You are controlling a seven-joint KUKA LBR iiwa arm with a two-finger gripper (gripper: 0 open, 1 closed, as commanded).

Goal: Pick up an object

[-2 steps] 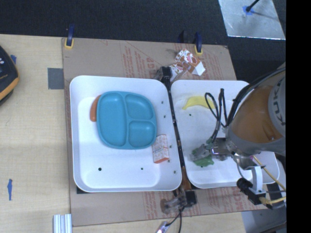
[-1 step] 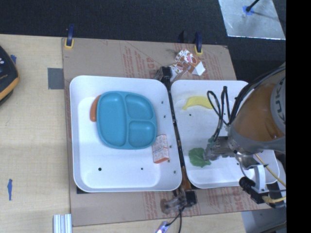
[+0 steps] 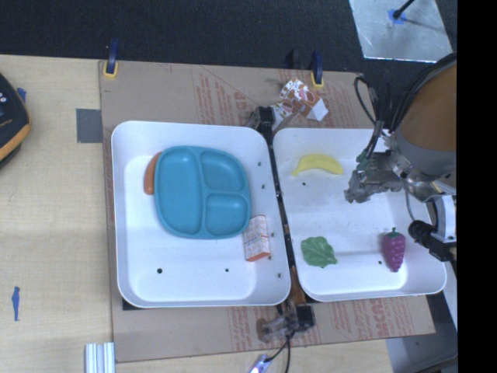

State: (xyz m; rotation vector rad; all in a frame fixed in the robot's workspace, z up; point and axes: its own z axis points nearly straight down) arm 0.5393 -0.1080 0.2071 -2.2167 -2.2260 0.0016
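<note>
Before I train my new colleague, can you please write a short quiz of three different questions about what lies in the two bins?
1. True or false: the blue divided plate lies in the left bin.
2. Which item in the right bin lies nearest the gripper? A) green leaf B) yellow banana C) purple grapes
3. Fill in: the small printed packet lies at the plate's lower ______ corner.

Key: 1 true; 2 B; 3 right.

Plate (image 3: 203,191) in left bin (image 3: 140,274)
</note>
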